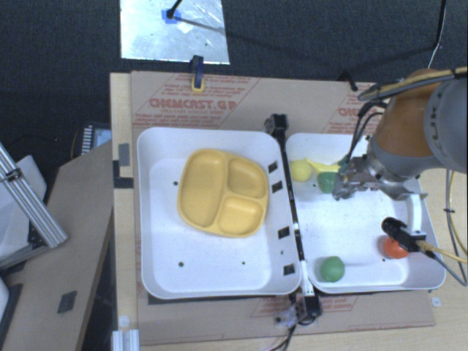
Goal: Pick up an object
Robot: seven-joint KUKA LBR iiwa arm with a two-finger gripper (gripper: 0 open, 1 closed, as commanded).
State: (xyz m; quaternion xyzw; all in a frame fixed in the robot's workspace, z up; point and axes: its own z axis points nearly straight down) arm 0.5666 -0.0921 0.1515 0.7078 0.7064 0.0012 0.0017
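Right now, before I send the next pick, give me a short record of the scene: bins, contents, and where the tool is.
left bin: holds a yellow divided plate
right bin: yellow object and green piece at the far end; green ball at the near edge; orange object at the right, partly hidden
tool: low in the right bin, right beside the green piece
grasp: cannot tell from this view
arm: reaches in from the right

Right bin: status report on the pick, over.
Pincer low in right bin, beside green piece. Grasp unconfirmed. Yellow piece crowds the green one, divider side.
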